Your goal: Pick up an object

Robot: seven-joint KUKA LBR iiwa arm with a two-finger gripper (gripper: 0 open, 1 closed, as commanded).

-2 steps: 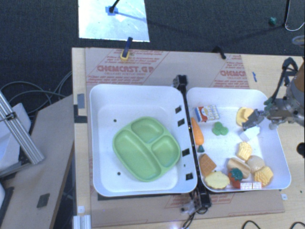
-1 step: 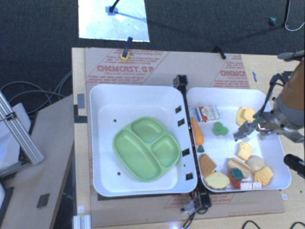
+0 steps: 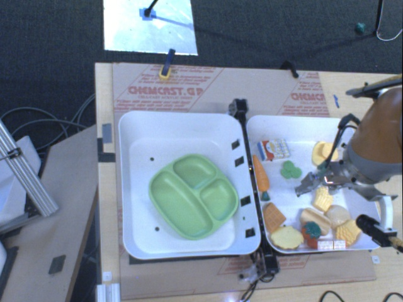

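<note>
Gripper (image 3: 313, 184) hangs low over the right bin (image 3: 296, 126), among the toy foods; I cannot tell its state from this angle. Just beside it I see a green piece (image 3: 290, 169), a carrot (image 3: 261, 174) and a yellow waffle piece (image 3: 323, 199). The left bin (image 3: 182, 121) has a green divided plate (image 3: 192, 195).

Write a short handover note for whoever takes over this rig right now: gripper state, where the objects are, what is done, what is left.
Gripper: low over the right bin, among the toy food; whether it grips anything cannot be told.
Objects: carrot by the bin's left wall, small carton near the back, green piece in the middle, more toy food heaped at the front right.
Left bin: holds a green divided tray.
Done: arm reached into the right bin.
Left: nothing visibly lifted; a pick must still be confirmed.
</note>
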